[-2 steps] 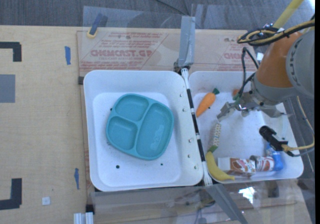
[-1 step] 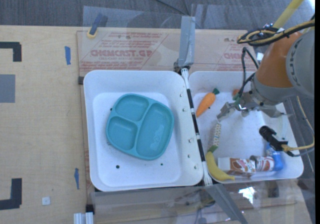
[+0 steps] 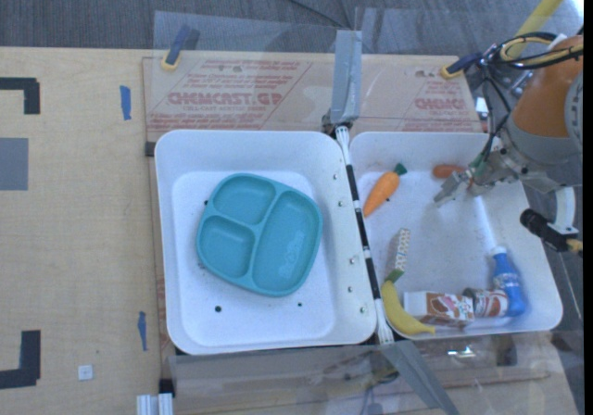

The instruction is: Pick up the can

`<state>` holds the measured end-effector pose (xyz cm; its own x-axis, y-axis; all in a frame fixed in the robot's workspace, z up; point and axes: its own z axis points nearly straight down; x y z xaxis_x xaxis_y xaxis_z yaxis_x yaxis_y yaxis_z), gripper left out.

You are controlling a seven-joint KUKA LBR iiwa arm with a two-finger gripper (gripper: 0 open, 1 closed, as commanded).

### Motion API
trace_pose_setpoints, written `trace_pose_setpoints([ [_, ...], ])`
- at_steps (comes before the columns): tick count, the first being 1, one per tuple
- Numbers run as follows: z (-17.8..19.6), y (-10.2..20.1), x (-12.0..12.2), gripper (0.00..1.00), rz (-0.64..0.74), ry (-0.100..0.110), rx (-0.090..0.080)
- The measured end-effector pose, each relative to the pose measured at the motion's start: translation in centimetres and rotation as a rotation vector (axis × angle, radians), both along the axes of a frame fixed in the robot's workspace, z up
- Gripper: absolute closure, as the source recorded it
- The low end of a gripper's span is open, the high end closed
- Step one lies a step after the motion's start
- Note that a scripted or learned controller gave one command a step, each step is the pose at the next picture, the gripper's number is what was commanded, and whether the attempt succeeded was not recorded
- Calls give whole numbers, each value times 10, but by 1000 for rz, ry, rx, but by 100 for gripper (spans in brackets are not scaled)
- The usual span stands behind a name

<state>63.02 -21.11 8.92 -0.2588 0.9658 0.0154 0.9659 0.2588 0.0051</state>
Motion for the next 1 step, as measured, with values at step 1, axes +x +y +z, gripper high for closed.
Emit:
trace_pose_setpoints([
  [1, 32, 68, -37, 0, -26, 1, -16],
])
